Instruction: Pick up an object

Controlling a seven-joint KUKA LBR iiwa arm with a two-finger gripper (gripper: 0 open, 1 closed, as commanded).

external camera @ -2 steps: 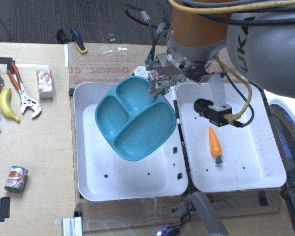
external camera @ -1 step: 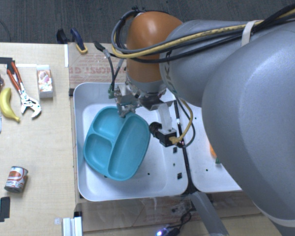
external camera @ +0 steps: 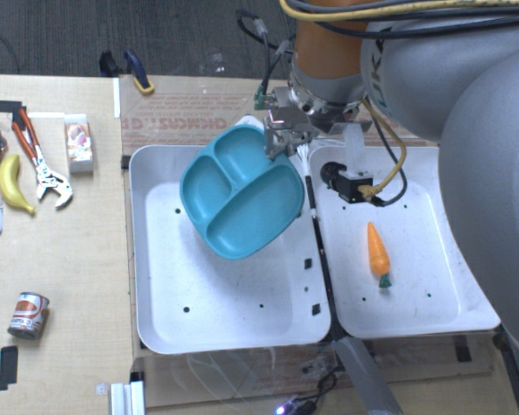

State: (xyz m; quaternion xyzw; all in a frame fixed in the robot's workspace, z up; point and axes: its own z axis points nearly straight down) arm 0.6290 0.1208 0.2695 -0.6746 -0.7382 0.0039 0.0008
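Blue three-compartment plate (external camera: 242, 195) — tilted, upper rim raised, over the left bin's upper right area.

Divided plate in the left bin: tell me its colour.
The divided plate is teal blue all over, seen clearly in the camera view from above.

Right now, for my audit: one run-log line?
end effector: at blue plate rim | plate: tilted, left bin | carrot: right bin

Claw (external camera: 279, 138) fingertips hidden behind plate (external camera: 242, 193) rim.
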